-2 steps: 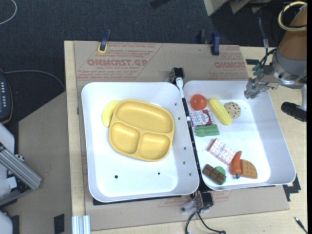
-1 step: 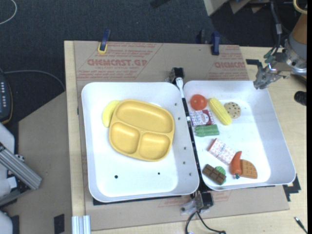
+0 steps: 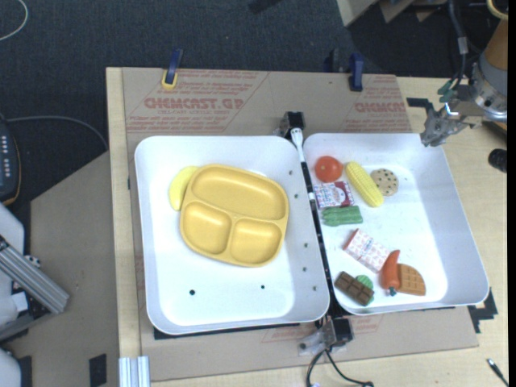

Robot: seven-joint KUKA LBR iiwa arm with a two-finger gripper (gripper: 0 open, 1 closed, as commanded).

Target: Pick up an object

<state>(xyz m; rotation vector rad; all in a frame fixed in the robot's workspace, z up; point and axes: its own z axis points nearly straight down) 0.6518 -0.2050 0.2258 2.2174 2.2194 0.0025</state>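
The right bin point(image 3: 451, 216) holds several toy foods. A red tomato point(image 3: 327, 168), a yellow corn cob point(image 3: 364, 184) and a cookie point(image 3: 385, 182) lie near its far edge. Below them are a red-and-white packet point(image 3: 333, 193), a green piece point(image 3: 342, 214) and a pink-checked packet point(image 3: 367, 249). At the near edge lie a carrot point(image 3: 390, 271), a waffle point(image 3: 411, 281) and a chocolate bar point(image 3: 352, 288). My gripper point(image 3: 436, 132) hangs over the bin's far right corner, apart from all of these things, with nothing visibly in it.
The left bin point(image 3: 161, 240) holds a yellow divided plate point(image 3: 234, 214) with a yellow banana-like piece point(image 3: 181, 187) tucked at its left edge. The bins meet along a ridge point(image 3: 310, 216). Two clamps point(image 3: 171, 71) point(image 3: 355, 71) sit on the bench's far edge.
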